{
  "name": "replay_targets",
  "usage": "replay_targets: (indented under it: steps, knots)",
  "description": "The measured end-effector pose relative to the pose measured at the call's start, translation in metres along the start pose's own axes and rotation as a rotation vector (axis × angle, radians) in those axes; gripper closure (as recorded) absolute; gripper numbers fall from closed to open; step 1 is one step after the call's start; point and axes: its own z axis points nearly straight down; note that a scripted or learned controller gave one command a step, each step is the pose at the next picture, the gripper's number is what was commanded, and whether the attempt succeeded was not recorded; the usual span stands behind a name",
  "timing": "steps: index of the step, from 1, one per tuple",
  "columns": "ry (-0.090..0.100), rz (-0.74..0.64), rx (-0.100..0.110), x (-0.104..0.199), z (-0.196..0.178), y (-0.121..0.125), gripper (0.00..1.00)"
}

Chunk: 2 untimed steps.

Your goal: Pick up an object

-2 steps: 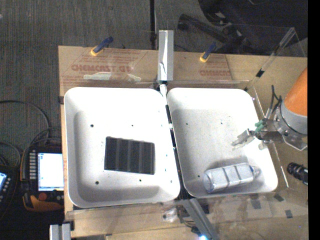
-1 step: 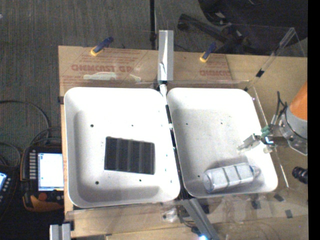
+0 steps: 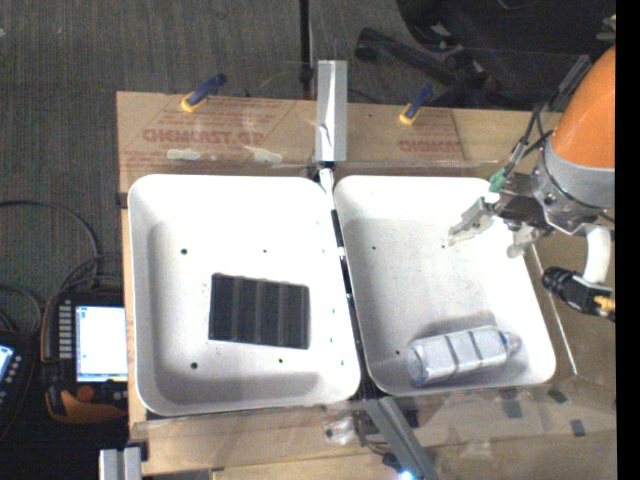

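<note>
In the right bin, a silvery wrapped packet with three lumps lies near the front wall. A black ridged rectangular pad rests flat in the middle of the left bin. My gripper hangs over the right bin's far right corner, well behind the packet and apart from it. Its fingers stand open, one fingertip pointing left, with nothing between them.
The arm's orange band and grey wrist reach in over the right bin's right rim. A metal post stands behind the seam between the bins. Two clamps sit on the brown board behind them. A pendant lies left of the bench.
</note>
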Motion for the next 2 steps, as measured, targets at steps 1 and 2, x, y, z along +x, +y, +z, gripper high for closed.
replay_targets:
  steps: [1, 2]
  knots:
    - [0.001, -0.15, 0.001, -0.048, 0.057, -0.041, 0.0]
    - [-0.001, -0.199, 0.0, -0.085, 0.057, -0.035, 0.0]
